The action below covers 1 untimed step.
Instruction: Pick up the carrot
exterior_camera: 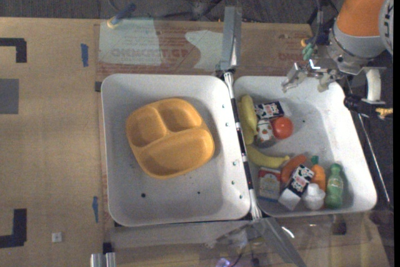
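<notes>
The carrot [291,166] is orange and lies in the right bin [350,134] near its front edge. A small black-and-white carton [302,179] rests across its middle, so only its two ends show. My gripper [309,78] hangs over the far edge of the right bin, well behind the carrot. Its fingers stand apart with nothing between them, so it is open.
Around the carrot lie two bananas [248,117], a red tomato [282,127], another carton [270,110], a red box [269,184], a white bottle [314,197] and a green bottle [335,186]. The left bin [119,197] holds a yellow divided plate [169,136].
</notes>
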Tool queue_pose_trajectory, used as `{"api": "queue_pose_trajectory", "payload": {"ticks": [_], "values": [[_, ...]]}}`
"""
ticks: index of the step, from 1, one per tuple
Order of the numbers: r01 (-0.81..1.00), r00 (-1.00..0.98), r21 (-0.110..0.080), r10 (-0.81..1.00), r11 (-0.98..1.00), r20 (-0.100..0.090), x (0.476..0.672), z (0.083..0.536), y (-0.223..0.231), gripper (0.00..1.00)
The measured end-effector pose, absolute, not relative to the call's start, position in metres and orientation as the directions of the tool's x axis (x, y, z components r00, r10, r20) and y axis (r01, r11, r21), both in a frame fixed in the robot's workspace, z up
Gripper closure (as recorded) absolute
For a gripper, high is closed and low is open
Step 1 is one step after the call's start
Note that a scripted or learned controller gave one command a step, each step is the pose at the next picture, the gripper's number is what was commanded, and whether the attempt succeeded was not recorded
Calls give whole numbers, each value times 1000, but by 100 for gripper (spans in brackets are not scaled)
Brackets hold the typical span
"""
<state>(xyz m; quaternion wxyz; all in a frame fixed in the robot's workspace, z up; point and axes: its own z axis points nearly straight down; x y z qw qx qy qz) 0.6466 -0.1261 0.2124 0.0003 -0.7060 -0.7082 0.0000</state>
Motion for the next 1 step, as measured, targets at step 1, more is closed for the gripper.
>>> {"api": "queue_pose_trajectory", "payload": {"ticks": [1], "values": [[1000,-5,3,1000,5,0,648,223,-125,100]]}}
